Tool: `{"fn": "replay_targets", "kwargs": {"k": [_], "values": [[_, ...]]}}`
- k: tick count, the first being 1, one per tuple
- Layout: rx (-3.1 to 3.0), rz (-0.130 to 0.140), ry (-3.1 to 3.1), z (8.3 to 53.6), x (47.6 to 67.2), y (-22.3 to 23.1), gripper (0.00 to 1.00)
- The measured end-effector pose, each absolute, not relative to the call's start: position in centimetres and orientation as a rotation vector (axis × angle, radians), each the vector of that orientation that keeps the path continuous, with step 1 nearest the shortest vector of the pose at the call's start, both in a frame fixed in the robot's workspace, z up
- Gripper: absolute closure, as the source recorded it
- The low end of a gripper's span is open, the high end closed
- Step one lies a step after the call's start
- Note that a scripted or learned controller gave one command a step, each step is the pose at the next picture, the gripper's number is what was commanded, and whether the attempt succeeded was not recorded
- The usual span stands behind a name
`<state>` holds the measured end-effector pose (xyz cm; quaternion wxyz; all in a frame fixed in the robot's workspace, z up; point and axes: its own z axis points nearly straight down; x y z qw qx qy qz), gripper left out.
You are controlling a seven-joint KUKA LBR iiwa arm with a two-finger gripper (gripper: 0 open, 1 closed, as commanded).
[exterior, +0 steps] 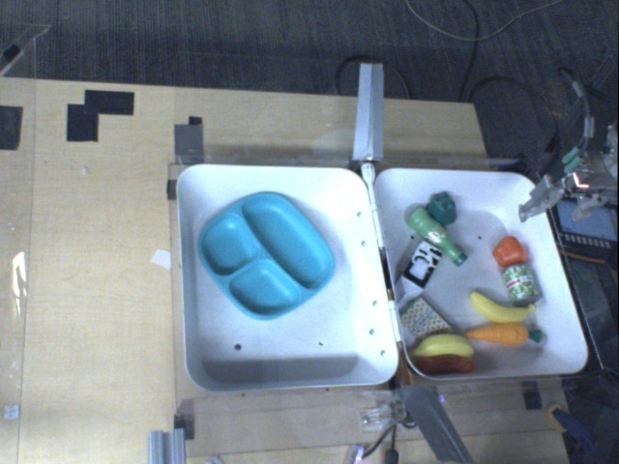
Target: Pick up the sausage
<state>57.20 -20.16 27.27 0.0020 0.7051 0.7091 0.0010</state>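
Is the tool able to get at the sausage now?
Probably, but tightly: the sausage lies in the front corner of the right bin, a yellow fruit pressed against it. The tool stands at the far right corner.

grey metal gripper (571,184) with thin cables.

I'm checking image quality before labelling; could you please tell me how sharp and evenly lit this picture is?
Camera view: soft throughout, small items in the right white bin blurred; the left white bin has a grey shadow along its near wall; the blue divided plastic plate shows no glare.
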Motion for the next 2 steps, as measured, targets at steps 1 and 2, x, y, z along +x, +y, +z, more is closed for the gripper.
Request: {"fn": "replay_targets", "kwargs": {"k": [1,2], "values": [[2.555,0.004,1.825,18.5,53.5,-19.7,0.0],[2.641,0.002,1.703,9.7,57.1,-19.7,0.0]]}}
